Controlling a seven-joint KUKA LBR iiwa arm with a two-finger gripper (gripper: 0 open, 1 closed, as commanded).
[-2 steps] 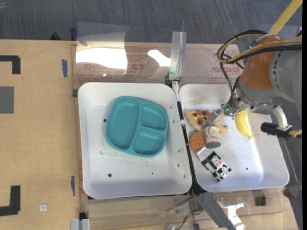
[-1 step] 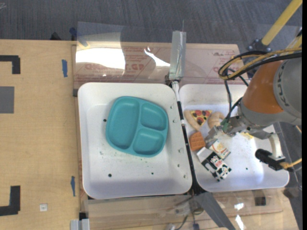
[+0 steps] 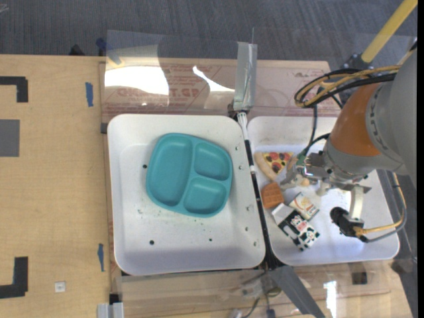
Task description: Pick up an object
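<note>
— Small box (image 3: 305, 205), white with an orange patch, in the right bin (image 3: 381, 238), just on the near side of the gripper (image 3: 317, 176). Is it held?

— Not that I can see from here. The gripper hangs low over the middle of the right bin, under the grey arm (image 3: 397, 121) with its orange band (image 3: 351, 134). Whether it is apart or together, I cannot tell; the wrist covers it. Nothing shows clamped in it.

— What else lies round it?

— To its left, a toy pizza slice (image 3: 275, 162) by the bin's left wall. Nearer than that, a brown round piece (image 3: 271, 195). Nearer again, touching the small box, a black-and-white pack (image 3: 296, 229). On the right, a yellow cable (image 3: 381, 229) loops off the arm, close over the bin floor.

— And the other bin?

— The left bin (image 3: 132, 244) holds a teal divided plate (image 3: 189, 174), lying flat, about in the middle, with a few dark specks on the floor near it. The two bins sit side by side, rims touching. Behind them, on the far side, lies a clear plastic sheet (image 3: 165, 85); the cardboard bench top (image 3: 46, 177) runs off to the left.
</note>
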